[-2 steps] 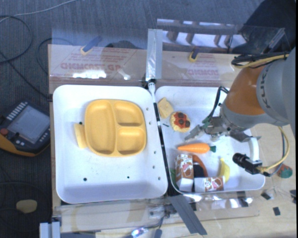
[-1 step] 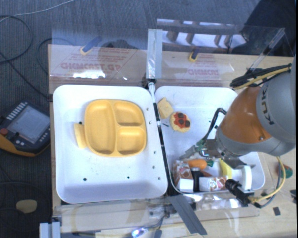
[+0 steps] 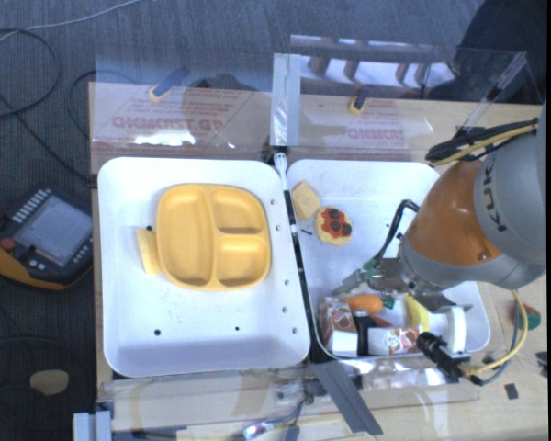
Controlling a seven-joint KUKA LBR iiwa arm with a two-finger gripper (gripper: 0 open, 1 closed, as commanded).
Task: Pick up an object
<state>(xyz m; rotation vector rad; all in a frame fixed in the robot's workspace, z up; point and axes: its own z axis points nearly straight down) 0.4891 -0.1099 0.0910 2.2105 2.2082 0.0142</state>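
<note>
The right bin (image 3: 367, 180) holds several small toy foods. A tan square cracker (image 3: 305, 199) and a round pizza-like piece (image 3: 334, 225) lie near its back left. A pile sits at the front: an orange piece (image 3: 363, 303), a brown piece (image 3: 335, 318), a white box (image 3: 346, 343), a yellow piece (image 3: 416, 317) and a white bottle (image 3: 455, 329). My gripper (image 3: 378, 280) hangs low over the back edge of this pile, just above the orange piece, largely covered by the orange-banded wrist (image 3: 450, 223). I see nothing clearly held.
The left bin (image 3: 129, 338) carries a yellow divided plate (image 3: 211, 235) with a thin yellow slab (image 3: 147, 251) against its left side. A dividing wall (image 3: 296, 255) separates the bins. Black cables (image 3: 395, 232) trail beside the wrist. A pendant (image 3: 41, 237) lies on the floor at left.
</note>
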